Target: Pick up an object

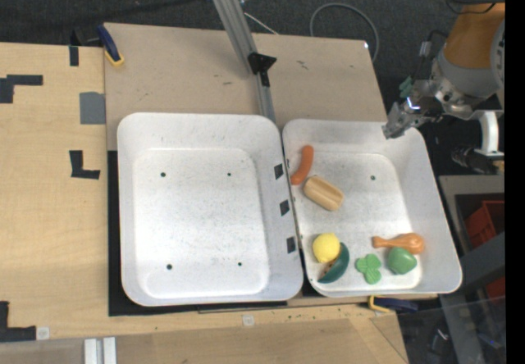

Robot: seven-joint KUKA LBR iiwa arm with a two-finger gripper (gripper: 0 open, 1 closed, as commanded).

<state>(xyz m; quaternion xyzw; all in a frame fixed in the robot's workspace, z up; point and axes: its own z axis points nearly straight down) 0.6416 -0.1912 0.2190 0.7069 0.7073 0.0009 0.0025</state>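
Camera view: gripper (pixel 394 126) poised at the far right corner of the right bin (pixel 438 205), just above the rim, tilted inward from the grey wrist and orange band behind it. Impossible to tell whether open or closed, the tip being small and dark against the rim; nothing seen gripped. Probably parked there on the way in, since the arm enters from that side and the corner is the nearest stretch of rim. All candidate objects inside the right bin, well apart from the gripper. Against the bin's left wall, toward the far end, an orange sausage-shaped piece (pixel 303 164), lying lengthwise along the wall, likely rolled there. Just beside it, nearer the bin's middle, a tan bread roll (pixel 323 193), lying across and clear on all sides, so seemingly the easiest to close on. Along the bin's near edge, a crowded row: yellow lemon (pixel 326 247) touching a dark green piece (pixel 336 266), then a small green sprig (pixel 369 268), then a green pepper (pixel 401 261) with an orange drumstick (pixel 399 243) resting against its far side. Tight packing there, hence a higher risk of a nudge or a double grab. Beyond the right bin's left wall, the left bin (pixel 141 215). Task judged at the approach stage, nothing lifted yet.
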